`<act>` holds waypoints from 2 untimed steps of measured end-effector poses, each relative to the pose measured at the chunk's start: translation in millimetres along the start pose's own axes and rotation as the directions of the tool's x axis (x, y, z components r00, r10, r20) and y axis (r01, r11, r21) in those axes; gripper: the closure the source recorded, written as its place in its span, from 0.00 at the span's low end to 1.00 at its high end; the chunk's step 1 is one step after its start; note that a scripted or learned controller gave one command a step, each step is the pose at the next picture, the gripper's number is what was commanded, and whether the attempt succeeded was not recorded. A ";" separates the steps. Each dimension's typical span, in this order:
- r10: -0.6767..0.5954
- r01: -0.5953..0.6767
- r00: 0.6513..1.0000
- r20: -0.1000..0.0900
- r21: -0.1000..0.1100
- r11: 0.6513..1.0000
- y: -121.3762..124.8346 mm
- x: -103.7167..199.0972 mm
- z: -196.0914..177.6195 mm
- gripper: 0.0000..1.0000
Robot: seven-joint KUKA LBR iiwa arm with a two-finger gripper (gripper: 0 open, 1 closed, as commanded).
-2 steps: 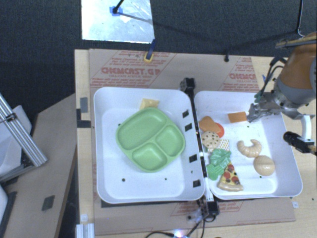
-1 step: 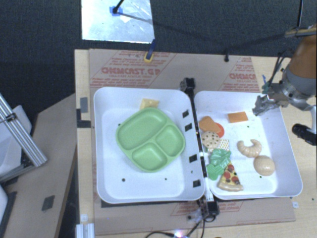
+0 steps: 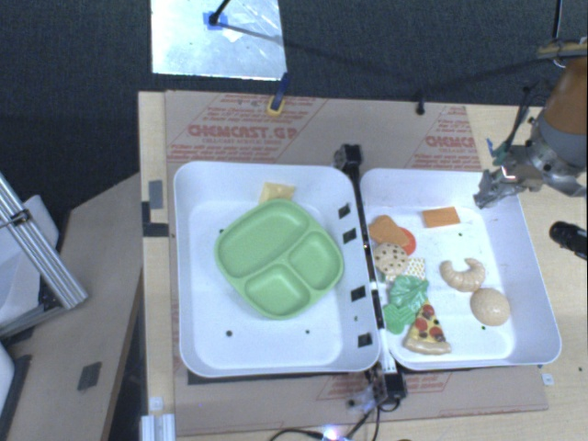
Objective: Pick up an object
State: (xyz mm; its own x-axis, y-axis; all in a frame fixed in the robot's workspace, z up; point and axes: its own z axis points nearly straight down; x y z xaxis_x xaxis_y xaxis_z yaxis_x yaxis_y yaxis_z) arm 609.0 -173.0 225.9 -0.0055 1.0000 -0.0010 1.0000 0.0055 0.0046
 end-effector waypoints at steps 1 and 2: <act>-0.004 0.004 1.000 -0.001 0.001 1.000 15.8 55.2 6.7 1.00; -0.005 0.005 1.000 -0.003 0.001 1.000 33.8 109.2 3.0 1.00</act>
State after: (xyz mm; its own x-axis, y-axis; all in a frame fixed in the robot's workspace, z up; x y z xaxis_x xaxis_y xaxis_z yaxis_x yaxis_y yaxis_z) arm 642.2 -63.7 222.9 -0.0108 0.9999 0.0021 0.9999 0.0108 0.0039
